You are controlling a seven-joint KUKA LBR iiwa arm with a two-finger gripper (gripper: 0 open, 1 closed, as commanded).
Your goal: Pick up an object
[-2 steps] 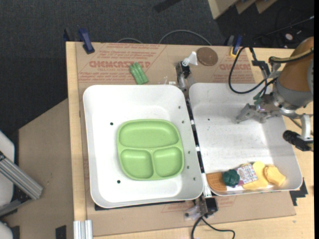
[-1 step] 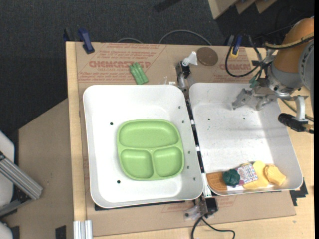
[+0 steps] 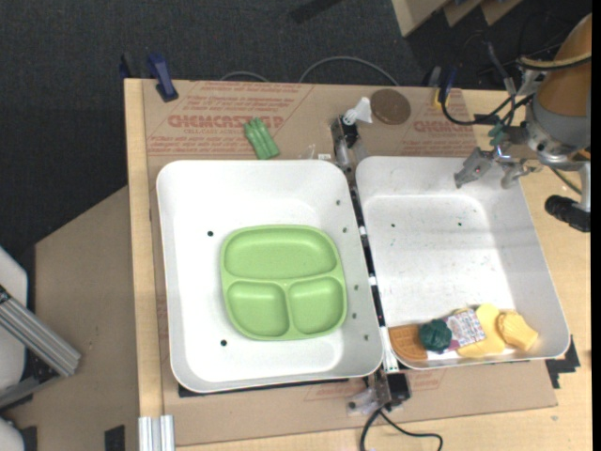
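Toys (image 3: 467,333) were the thing to grab, a small heap jammed into the near corner of the right bin (image 3: 441,242); that put them well apart from the gripper (image 3: 495,168), which hung over the far rim of that same bin, so the pile lay toward the camera from it, right across the bin floor, and only a touch left. Gripper's fingers looked spread, one prong left and one right, nothing between them; pretty small in the shot though. The heap ran lengthwise along the near wall: an orange piece at its left end, then a green lump (image 3: 435,335), a patterned bit, a yellow block (image 3: 483,338) and a tan round one on the right. Green tray (image 3: 282,282) sat in the left bin (image 3: 188,252), down and way off to the gripper's left; I'd guess the toys were the easier pick.
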